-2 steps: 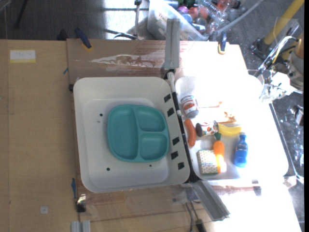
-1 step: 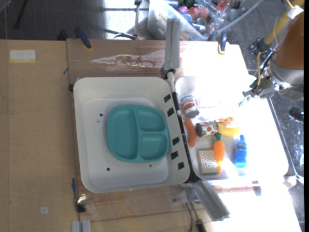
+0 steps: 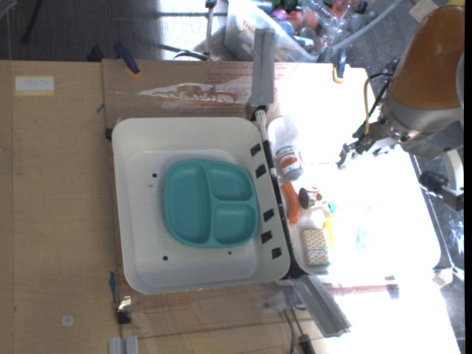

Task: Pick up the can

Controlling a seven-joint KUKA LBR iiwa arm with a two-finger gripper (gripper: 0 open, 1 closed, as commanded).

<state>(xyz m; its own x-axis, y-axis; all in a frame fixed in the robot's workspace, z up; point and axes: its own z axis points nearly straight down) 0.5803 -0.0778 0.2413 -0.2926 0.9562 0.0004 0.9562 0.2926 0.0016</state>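
The gripper [image 3: 352, 152] hung above the right bin, apart from the white cylindrical can [image 3: 287, 152]; jaw state could not be told.

I can read no text, brand or number anywhere. The can [image 3: 288, 158], lying on its side by the bin's wall off to the left of and below my gripper [image 3: 359, 147], carries a red band of label, but its print is too small and washed out to make out. The small box [image 3: 316, 246] further below has a speckled printed face, equally unreadable. A pale label [image 3: 34, 85] is stuck on the bench far to the left; it looks blank from here. The brown board [image 3: 188, 91] above the left bin shows scuffed whitish marks, not letters I can read.
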